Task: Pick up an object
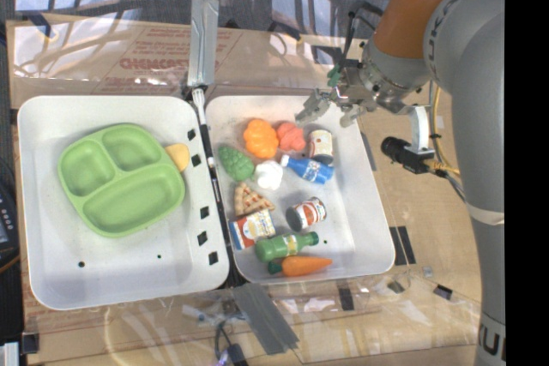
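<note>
Grey carpet lies behind a bench (103, 64) covered in cardboard and clear film; two white bins sit on it side by side. Over the right bin's (364, 184) far edge hangs the gripper (330, 109), fingers spread apart, nothing between them. Just below it lie a red lump (290, 135) and a small can (321, 145); beside those an orange (260, 139), a blue bottle (310, 171), a white piece (269, 175) and a green cone (235, 161). Farther from it are a pizza slice (251, 199), a second can (306, 213), a carton (253, 228), a green bottle (285, 247) and a carrot (300, 266) by the near wall. Well off to its left, the left bin (51, 270) holds a green tray (121, 178) with a yellow piece (177, 155) touching its rim.
</note>
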Controlling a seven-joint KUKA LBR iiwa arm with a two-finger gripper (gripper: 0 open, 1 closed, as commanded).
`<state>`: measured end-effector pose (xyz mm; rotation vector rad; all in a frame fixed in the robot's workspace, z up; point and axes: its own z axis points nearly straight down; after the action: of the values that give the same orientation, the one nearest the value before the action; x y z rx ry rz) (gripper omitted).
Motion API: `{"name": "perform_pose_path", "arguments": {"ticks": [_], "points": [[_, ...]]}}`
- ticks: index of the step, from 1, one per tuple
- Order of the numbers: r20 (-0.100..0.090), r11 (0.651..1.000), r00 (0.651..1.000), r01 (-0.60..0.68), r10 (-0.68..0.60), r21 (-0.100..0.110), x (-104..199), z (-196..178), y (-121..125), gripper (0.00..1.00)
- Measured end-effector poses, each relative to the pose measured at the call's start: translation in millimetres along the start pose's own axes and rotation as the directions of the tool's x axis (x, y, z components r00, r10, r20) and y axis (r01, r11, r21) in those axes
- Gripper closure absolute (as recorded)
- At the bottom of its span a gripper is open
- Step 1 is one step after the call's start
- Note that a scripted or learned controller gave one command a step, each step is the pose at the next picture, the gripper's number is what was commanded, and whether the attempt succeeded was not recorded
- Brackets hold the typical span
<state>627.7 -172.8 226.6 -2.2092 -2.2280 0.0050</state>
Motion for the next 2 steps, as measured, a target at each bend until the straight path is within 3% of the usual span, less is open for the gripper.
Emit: {"name": "perform_pose_path", "arguments": {"ticks": [1, 2], "points": [[0.003, 0.997, 0.997, 0.081, -0.081, -0.006, -36, 115, -1, 0.0], [0.0, 0.999, 0.999, 0.036, -0.036, -0.001, 22, 135, -67, 0.0]]}}
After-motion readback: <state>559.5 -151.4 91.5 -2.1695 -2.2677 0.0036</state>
